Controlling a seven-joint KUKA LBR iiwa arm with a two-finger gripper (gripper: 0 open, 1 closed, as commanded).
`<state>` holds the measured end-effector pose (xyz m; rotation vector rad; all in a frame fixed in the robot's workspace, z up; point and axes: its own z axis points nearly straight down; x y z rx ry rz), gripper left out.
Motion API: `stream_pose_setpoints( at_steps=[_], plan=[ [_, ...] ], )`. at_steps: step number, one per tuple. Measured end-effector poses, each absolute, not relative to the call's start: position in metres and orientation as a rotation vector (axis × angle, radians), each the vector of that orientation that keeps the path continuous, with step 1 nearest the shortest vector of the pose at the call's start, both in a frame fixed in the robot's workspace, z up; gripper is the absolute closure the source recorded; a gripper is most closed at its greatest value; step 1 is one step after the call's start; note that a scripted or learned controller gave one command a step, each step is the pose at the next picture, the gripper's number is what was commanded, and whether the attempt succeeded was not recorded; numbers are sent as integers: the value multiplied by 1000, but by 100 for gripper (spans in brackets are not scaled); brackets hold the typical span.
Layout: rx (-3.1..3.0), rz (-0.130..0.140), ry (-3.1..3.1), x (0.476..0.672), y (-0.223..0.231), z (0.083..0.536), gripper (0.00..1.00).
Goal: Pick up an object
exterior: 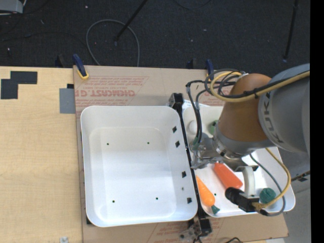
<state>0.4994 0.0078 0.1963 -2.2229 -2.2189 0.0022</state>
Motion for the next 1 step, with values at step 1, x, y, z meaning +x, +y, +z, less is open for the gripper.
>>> stream_pose_setpoints(
  at_steps=[1],
  plan=[
    [-2224,3,-2217,499,8,196,0]
  ],
)
